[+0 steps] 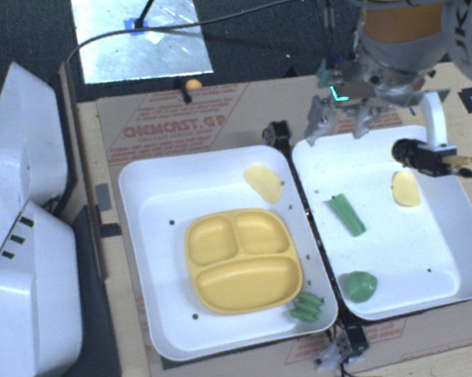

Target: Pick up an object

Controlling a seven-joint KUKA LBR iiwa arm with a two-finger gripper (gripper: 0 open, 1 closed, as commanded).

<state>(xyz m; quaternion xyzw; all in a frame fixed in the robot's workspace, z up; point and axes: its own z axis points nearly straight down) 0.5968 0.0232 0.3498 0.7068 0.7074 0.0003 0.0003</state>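
My gripper (337, 121) hangs above the far edge of the right bin (469, 276), near the wall between the bins. Its two fingers are spread apart with nothing between them. In the right bin lie a green stick (346, 214) near the left wall, a round green piece (359, 285) at the front left, and a pale yellow piece (406, 189) toward the right. The left bin (155, 265) holds a yellow divided plate (243, 259), a pale yellow piece (263, 183) at its far right, and a green ridged piece (307, 307) at its front right corner.
A black cable fitting (416, 155) on a white bracket reaches over the right bin's far right part. White machine housings (30, 249) stand to the left of the bench. A shiny metal sheet (140, 31) lies behind the bins.
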